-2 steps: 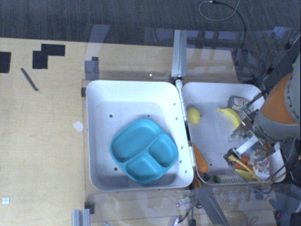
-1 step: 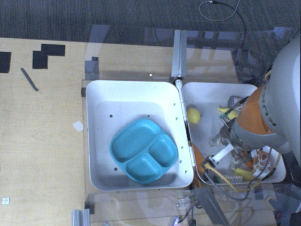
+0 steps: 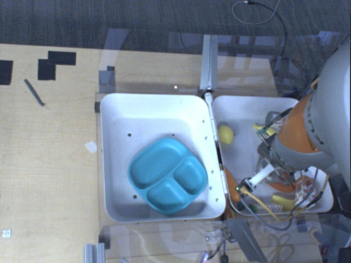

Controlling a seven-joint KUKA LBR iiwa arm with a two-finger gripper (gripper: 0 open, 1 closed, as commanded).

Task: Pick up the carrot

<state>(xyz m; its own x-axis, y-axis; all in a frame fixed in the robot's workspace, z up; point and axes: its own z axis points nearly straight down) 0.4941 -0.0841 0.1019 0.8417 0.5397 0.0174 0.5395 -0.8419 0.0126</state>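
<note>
An orange carrot [image 3: 230, 181] lies against the left wall of the right bin [image 3: 241, 109], near that bin's front corner. My gripper [image 3: 278, 172] hangs low over the front middle of the same bin, to the right of the carrot and apart from it. The grey arm and its orange band cover the bin's right side. A second slim orange piece [image 3: 282, 187] lies just under the gripper, partly hidden by it.
A yellow lemon [image 3: 225, 134] rests by the right bin's left wall, behind the carrot. A small yellow banana-like piece [image 3: 283, 200] lies at the front wall. The left bin [image 3: 115, 147] holds a blue divided plate [image 3: 167, 174].
</note>
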